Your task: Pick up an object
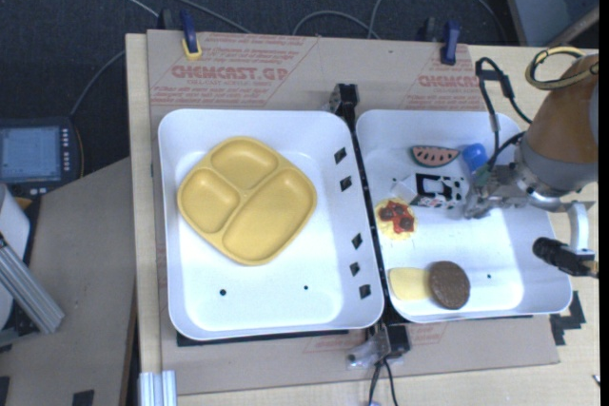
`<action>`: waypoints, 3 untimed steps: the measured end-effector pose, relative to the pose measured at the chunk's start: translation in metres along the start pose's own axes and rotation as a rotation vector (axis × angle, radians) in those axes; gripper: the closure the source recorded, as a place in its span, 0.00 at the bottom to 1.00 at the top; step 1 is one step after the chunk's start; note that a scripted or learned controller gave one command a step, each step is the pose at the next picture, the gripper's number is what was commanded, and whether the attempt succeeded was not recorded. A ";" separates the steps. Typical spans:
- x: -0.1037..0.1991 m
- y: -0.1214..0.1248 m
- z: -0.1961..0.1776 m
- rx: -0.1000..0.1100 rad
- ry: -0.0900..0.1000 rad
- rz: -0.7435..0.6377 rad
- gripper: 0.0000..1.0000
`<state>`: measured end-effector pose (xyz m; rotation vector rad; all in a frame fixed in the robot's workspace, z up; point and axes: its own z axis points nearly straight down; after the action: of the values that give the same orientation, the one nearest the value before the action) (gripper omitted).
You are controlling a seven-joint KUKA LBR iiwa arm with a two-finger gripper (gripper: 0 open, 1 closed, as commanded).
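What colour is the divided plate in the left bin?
Yellow, all over; the plate shows clearly in the camera view.

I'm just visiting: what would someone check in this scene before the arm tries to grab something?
1. Things to pick lie in the right bin: ok; watermelon slice, blue piece, brown disc, red piece.
2. Tool is over that bin: ok.
3. Tool is free of any load: cannot tell.
4. Watermelon slice and blue piece lie apart: ok.
5. Brown disc lies alone: not ok, it overlaps a pale yellow piece.
6. Yellow plate is out of the way: ok, left bin.
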<state>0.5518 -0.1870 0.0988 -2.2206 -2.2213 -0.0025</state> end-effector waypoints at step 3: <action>-0.008 0.018 -0.149 -0.007 -0.004 -0.002 1.00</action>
<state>0.5695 -0.1949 0.2476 -2.2243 -2.2287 -0.0057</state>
